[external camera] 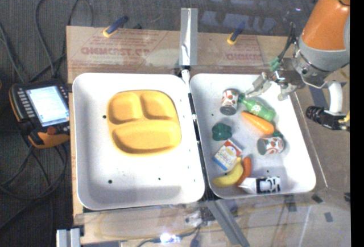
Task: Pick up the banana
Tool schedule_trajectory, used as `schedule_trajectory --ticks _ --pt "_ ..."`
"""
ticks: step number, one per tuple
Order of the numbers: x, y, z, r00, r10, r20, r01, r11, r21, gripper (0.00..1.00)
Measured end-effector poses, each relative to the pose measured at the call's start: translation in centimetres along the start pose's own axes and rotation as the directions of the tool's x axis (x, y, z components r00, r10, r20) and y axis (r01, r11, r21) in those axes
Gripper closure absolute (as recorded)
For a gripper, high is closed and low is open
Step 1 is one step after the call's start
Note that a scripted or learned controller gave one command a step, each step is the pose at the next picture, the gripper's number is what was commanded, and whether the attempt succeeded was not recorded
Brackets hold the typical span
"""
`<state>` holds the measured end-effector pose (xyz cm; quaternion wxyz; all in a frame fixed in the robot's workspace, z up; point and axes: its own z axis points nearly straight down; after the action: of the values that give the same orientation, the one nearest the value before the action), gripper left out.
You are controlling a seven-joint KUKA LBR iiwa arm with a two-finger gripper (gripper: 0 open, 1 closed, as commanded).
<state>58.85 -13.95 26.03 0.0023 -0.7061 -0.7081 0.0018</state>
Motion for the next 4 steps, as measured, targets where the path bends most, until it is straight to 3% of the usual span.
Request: schedule_trajectory --ticks 1,2,3,4 --pt "4.1 -9.2 9.3 1.0 -0.016 -0.001 0.016 1.0 0.003 0.0" --pt "10.7 -10.4 8.0 0.973 -0.231 -0.001 0.231 0.973 0.002 0.0" --pt "3.2 -10.5 11.2 0.876 -0.482 -0.001 0.482 0.876 0.0 0.0" --pt "11.2 -10.4 8.0 0.989 -0.151 0.0 0.151 0.989 0.002 0.0"
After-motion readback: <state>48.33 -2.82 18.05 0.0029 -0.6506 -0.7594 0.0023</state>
